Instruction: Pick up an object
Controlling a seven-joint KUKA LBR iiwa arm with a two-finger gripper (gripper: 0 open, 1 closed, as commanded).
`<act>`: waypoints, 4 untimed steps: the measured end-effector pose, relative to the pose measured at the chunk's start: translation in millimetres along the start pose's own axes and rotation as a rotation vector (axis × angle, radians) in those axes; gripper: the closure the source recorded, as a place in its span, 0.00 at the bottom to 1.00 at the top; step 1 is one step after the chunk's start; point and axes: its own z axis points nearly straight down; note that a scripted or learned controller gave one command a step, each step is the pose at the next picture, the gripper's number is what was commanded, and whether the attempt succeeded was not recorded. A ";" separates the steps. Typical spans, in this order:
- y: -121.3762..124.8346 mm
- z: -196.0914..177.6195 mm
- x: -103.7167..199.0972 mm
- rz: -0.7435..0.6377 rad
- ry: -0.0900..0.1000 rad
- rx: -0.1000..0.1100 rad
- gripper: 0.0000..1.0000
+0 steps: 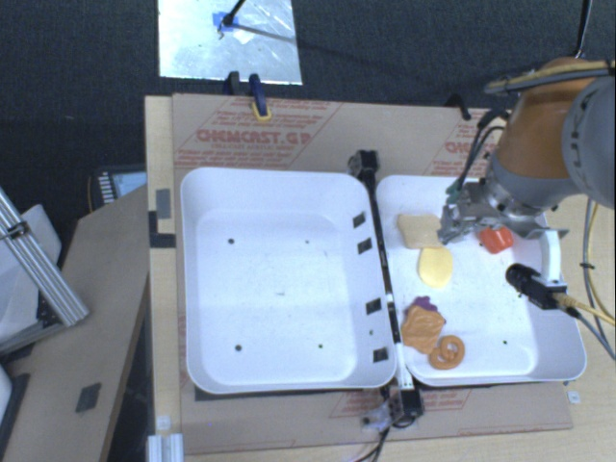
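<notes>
Hand (452,223) beside tan block (418,230) — yellow piece (435,267) just below

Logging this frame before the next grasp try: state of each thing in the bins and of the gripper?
Pale tan flat slab: lying flat, right bin, beside the gripper.
Yellow oval piece: lying flat, untouched.
Orange-red small object: resting, partly hidden by the arm.
Orange-brown lump: resting on the floor.
Orange ring: lying flat, touching the lump.

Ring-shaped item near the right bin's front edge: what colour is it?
Orange-brown, pretzel-like ring, clearest in the camera view, lying in the right bin.
</notes>
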 end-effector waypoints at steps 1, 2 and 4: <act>-5.9 -123.0 77.2 -0.008 0.004 -0.011 1.00; -30.4 -152.8 139.6 -0.006 0.004 0.000 1.00; -90.7 -242.7 248.5 -0.005 0.005 0.000 1.00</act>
